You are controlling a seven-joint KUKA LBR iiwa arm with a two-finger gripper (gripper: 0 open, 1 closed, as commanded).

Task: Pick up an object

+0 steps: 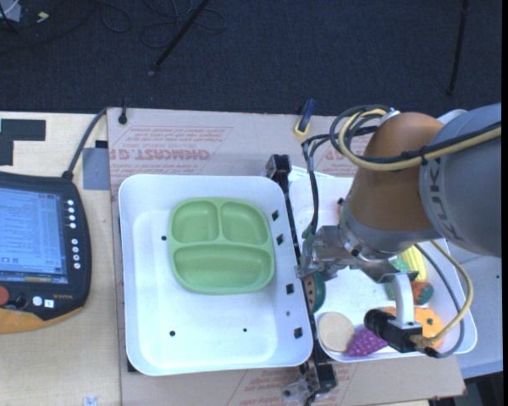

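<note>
Object to lift: the left bin (144, 328) offers me just a green plate (222, 245). My hand (315, 269) hangs low by the right bin's (349, 299) left wall; I cannot tell whether it is apart or together. I'd target the pale round piece (334, 328) beside the purple grapes (366, 342), keeping clear of that wall.

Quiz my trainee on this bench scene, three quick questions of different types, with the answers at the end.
1. True or false: the green divided plate lies in the view's left bin.
2. Multiple choice: the arm reaches over which bin? A) the plate's bin. B) the other bin, holding the purple toy grapes. C) neither.
3. Short answer: how many compartments does the plate have?

Key: 1 true; 2 B; 3 three.
</note>
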